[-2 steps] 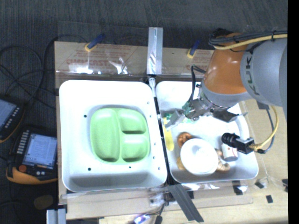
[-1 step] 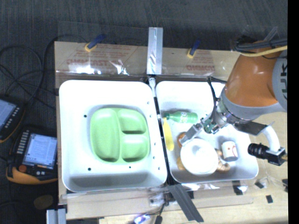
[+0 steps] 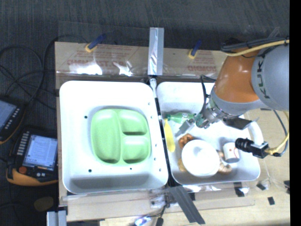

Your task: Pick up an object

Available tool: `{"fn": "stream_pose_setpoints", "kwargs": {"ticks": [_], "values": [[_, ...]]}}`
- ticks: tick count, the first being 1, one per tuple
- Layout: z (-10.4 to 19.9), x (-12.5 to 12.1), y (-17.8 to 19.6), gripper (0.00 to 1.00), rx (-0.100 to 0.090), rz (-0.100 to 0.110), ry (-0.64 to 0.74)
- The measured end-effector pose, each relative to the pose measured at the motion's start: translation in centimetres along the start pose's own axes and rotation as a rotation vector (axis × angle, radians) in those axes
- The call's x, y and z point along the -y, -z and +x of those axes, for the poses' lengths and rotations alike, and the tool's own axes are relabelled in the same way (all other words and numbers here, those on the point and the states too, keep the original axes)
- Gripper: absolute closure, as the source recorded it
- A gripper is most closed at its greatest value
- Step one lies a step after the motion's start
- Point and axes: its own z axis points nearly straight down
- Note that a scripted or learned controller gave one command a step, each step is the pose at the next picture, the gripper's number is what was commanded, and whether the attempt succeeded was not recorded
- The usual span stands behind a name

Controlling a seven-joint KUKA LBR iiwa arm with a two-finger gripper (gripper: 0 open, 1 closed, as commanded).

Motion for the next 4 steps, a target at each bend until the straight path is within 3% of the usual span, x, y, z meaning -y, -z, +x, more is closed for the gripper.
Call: {"fn": "stream_pose_setpoints", "kwargs": {"ticks": [1,2,3,4], "values": [[0.3,1.9,0.0,0.0,0.0,0.0,0.042],[1.7,2.2,0.1,0.0,-0.001,-0.002,0.23],[0.7,2.2,0.0,0.0,-0.002,-0.002,0.147],[0.9,1.4,0.0,0.0,0.0,-0.001,0.257]]}}
